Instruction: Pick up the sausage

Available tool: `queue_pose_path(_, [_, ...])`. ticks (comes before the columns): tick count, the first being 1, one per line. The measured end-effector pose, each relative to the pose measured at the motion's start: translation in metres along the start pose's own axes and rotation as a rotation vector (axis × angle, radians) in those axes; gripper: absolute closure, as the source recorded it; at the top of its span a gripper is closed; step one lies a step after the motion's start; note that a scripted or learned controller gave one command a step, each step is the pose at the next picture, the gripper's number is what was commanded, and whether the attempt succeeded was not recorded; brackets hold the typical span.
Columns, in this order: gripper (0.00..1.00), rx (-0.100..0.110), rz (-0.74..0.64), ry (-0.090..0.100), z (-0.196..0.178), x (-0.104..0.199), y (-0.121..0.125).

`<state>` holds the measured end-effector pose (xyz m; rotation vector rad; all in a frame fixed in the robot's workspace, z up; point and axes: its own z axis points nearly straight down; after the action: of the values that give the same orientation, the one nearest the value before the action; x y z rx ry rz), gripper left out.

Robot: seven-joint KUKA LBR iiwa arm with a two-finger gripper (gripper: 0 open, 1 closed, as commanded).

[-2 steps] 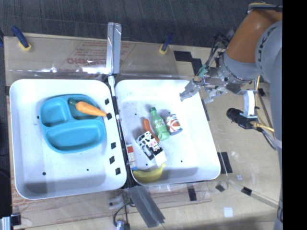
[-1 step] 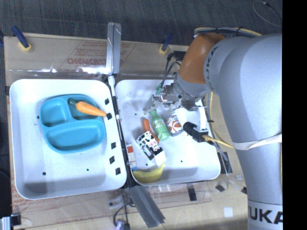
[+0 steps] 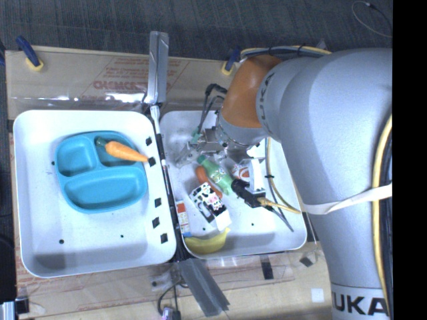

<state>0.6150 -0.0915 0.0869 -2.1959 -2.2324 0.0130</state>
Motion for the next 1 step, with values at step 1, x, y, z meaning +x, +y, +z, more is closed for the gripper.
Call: queue_pose_path(1, [1.00,0.010,-0.001,0.001,-0.0056,-0.0003,-0.0017])
